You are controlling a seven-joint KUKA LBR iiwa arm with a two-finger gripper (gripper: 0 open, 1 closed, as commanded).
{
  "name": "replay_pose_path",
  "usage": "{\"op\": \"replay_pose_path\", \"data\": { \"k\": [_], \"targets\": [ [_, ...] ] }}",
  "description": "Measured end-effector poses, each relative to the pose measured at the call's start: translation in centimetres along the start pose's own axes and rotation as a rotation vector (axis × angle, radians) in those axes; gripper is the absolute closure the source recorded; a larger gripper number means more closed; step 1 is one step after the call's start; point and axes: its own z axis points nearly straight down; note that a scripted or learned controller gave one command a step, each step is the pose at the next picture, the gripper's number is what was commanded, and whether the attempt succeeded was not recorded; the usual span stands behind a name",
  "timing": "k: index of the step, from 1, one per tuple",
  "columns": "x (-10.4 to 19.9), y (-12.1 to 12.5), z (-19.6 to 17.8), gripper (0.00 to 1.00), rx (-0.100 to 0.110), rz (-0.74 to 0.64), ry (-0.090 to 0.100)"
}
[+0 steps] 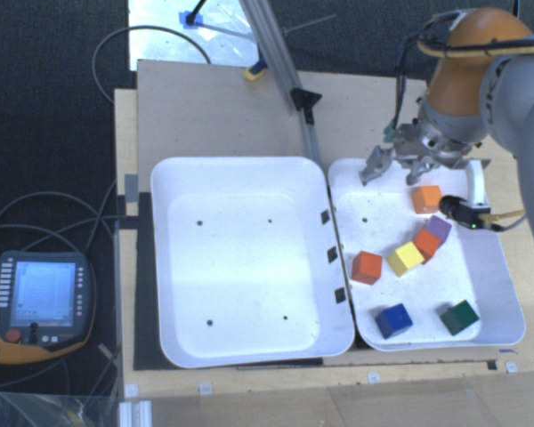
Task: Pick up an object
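The gripper point(397, 166), fingers spread and holding nothing, hangs over the far end of the right bin point(507, 314), just left of the orange cube point(425, 199), which looks light, rigid and easiest pinched across two flat opposite faces.

The arm point(507, 69) runs off the right edge, and the purple block point(439, 228) is partly hidden behind the orange one point(426, 241).

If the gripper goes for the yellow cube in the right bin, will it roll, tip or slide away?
The yellow cube looks rigid with flat faces, so it probably won't roll or tip. It seems to touch the orange cube, so a nudge may shift both. On the smooth right bin floor, it may slide if pushed.
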Motion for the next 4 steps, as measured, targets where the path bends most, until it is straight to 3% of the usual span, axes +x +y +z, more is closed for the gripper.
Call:
{"op": "replay_pose_path", "data": {
  "k": [2, 3, 4],
  "targets": [
    [-0.2, 0.9, 9.5, 0.0, -0.001, 0.0, 0.0],
    [-0.3, 1.1, 8.1, 1.0, -0.007, -0.003, -0.001],
    [-0.6, 1.3, 3.6, 1.0, -0.009, 0.001, -0.001]
  ]
}}
